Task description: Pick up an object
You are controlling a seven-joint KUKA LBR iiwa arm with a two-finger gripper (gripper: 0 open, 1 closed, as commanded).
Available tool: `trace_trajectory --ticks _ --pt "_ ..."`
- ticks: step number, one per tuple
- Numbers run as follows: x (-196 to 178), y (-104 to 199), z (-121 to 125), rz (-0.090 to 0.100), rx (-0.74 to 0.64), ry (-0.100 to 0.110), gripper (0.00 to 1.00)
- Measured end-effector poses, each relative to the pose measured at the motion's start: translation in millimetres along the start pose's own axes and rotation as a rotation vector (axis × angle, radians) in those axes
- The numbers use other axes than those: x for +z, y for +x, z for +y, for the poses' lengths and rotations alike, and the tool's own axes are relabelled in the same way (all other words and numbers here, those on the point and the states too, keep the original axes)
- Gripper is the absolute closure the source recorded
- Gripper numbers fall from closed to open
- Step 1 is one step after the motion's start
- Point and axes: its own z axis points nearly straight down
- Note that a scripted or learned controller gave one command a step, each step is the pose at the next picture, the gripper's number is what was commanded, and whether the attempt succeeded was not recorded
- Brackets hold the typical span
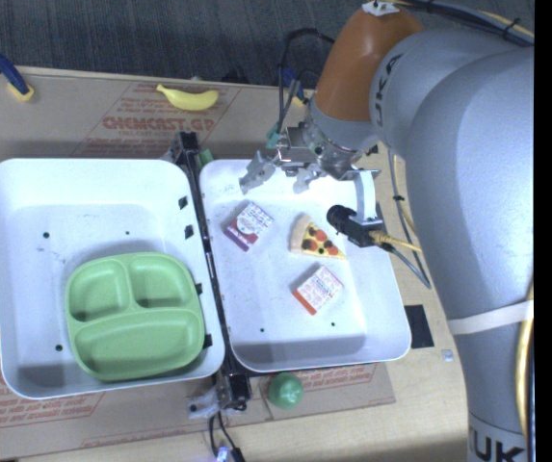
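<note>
My gripper [280, 176] hangs open over the far edge of the right bin [377, 330], its two grey fingers [255, 173] spread apart with nothing between them. Just in front of it lies a small purple-and-white packet [248, 225]. A toy pizza slice [316, 240] rests in the middle of that bin, and an orange-and-white packet [318, 289] lies nearer the front. The grey arm with its orange band [362, 51] reaches in from the right.
The left bin [25, 219] holds a green divided plate [135, 312]. A yellow banana [188, 95] lies on the cardboard behind the bins, and a green ball [284, 389] sits in front of the right bin. A black clip [188, 149] stands between the bins.
</note>
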Motion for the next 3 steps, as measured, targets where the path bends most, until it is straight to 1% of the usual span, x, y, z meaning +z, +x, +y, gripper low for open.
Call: trace_trajectory --ticks 1,2,3 --pt "-241 -16 14 -0.002 -0.001 -0.005 0.00" --pt "-166 8 -20 0.000 -0.002 0.006 0.00" --pt "-104 -44 -27 0.000 0.002 0.007 0.00"
